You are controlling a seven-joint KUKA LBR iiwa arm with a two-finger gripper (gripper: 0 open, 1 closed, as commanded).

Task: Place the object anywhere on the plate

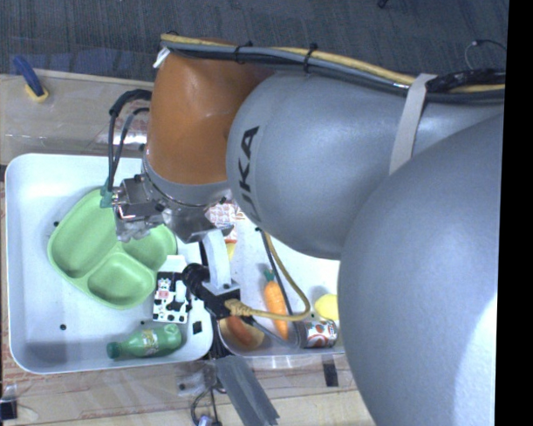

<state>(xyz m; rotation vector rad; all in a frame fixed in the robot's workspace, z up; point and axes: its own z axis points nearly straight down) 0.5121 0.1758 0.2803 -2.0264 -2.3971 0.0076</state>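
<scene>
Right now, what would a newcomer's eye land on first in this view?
The grey KUKA arm with its orange band dominates, filling the right and centre of the view. Below it in the left bin lies a green divided plate, with a green bottle near the front wall and a carrot in the right bin.

Grey arm (354,193) reaches leftward; wrist low.

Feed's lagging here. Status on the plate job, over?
Pincer over green plate, grip unreadable. Green bottle lying in left bin. Arm blocks much.
</scene>
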